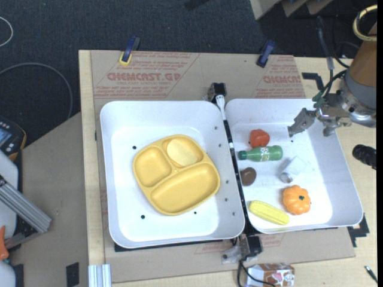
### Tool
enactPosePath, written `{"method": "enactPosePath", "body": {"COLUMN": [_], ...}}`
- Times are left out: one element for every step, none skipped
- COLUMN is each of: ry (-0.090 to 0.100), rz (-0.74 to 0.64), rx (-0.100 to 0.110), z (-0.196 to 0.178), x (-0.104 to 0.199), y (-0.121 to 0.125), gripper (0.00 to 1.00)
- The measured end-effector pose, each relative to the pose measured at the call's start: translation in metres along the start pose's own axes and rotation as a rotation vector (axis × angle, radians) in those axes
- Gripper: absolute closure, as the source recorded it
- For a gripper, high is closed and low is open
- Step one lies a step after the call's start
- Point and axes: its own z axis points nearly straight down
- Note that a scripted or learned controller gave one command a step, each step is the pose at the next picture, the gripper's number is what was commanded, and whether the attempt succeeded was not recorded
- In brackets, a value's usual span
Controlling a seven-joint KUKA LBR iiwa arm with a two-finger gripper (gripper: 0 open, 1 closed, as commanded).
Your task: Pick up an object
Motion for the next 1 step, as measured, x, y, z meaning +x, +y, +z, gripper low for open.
{"method": "enactPosePath", "body": {"ry": [-0.006], "rz": [0.001], "rx": [-0.018], "z": [0.1332], "x": [0.0255], "y": [-0.0354], "gripper": [0.0]}}
